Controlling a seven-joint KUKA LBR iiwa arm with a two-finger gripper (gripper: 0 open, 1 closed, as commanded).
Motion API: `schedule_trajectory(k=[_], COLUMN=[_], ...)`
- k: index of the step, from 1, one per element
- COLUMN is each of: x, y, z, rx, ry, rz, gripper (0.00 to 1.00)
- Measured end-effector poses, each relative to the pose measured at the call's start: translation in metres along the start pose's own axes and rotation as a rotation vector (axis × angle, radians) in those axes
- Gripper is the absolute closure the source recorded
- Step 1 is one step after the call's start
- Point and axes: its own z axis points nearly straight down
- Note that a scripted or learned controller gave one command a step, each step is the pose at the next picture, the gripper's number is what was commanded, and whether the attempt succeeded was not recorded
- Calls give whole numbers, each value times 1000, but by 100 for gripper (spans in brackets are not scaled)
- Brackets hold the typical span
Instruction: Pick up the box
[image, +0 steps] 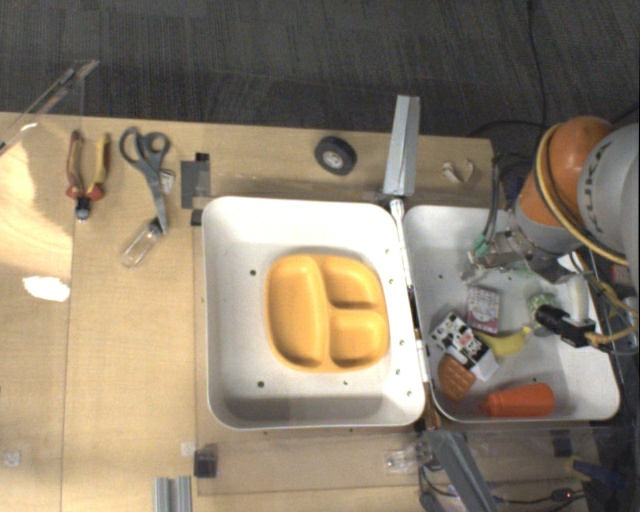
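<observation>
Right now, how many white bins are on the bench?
2. The left bin holds a yellow divided tray; the right bin sits directly beside it, holding small items with the arm above it.

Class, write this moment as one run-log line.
arm: over right bin | box: lying in right bin, not gripped | yellow tray: left bin

Light wooden bench (110, 330), dark grey carpet floor (250, 50) behind, window glare at left.
</observation>
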Motion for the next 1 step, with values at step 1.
schedule_trajectory(k=[1], x=[0], y=[0], z=[0], rx=[0], ry=[0], rz=[0], gripper=[0])
